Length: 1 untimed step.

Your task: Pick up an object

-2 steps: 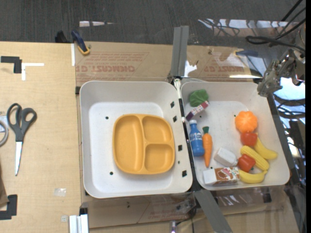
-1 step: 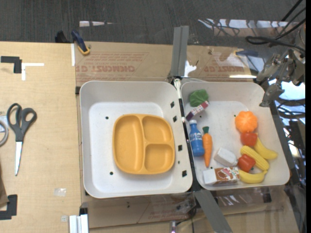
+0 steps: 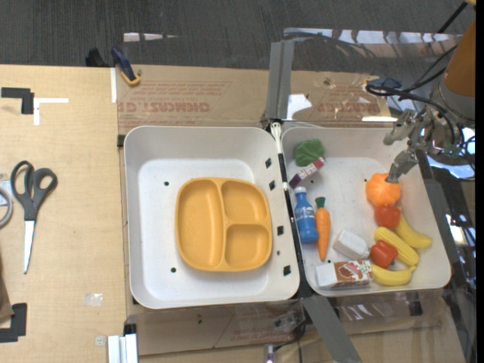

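Gripper (image 3: 393, 174) sits over the back right part of the right bin (image 3: 355, 151), coming in from the right edge of the view. One dark finger slants down and left, its tip touching the top of the orange fruit (image 3: 383, 191). Whether the fingers are spread or closed: cannot tell from this angle. Nothing is seen clamped between them. Cables and metal wrist hardware crowd the area just behind the gripper.

Orange fruit lies against the right side of the bin. Just in front of it, touching, a red tomato-like piece (image 3: 388, 216). Next to that, two bananas: one (image 3: 413, 233) along the right wall, the other (image 3: 393, 275) curved at the front right corner. A corn cob (image 3: 398, 244) lies between them, with a small red piece (image 3: 383, 253) at its front end.

Middle of the bin: white block (image 3: 351, 244), and a small carton (image 3: 344, 274) at the front wall. A carrot (image 3: 323, 229) lies lengthwise, point toward the front, just beside a blue bottle (image 3: 305, 215) with a white cap. Behind these, a green leafy item (image 3: 308, 152) and a small purple-and-white packet (image 3: 306, 173) near the left wall.

Left bin (image 3: 144, 225) holds a yellow divided plate (image 3: 224, 224), three compartments, lying flat at centre.

On the bench left of the bins: scissors (image 3: 31, 195) with grey handles.
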Motion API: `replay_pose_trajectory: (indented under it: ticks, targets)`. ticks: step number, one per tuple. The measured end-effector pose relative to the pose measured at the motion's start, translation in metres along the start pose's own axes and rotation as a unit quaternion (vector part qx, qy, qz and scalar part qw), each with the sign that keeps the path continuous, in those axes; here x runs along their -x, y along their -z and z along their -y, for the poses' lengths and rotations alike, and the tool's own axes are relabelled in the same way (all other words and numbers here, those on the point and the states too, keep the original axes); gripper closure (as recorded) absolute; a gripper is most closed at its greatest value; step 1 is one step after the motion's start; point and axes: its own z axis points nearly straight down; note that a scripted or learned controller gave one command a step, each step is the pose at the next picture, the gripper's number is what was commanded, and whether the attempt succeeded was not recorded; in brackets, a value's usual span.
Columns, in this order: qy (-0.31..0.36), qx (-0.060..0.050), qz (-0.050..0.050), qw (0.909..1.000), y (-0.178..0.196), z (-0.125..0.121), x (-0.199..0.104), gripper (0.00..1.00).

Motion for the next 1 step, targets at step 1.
replay_pose_trajectory:
  ticks: [1]
  targets:
    - [-0.001,0.000,0.002,1.0000,-0.0990,0.0078,0.0059,0.00]
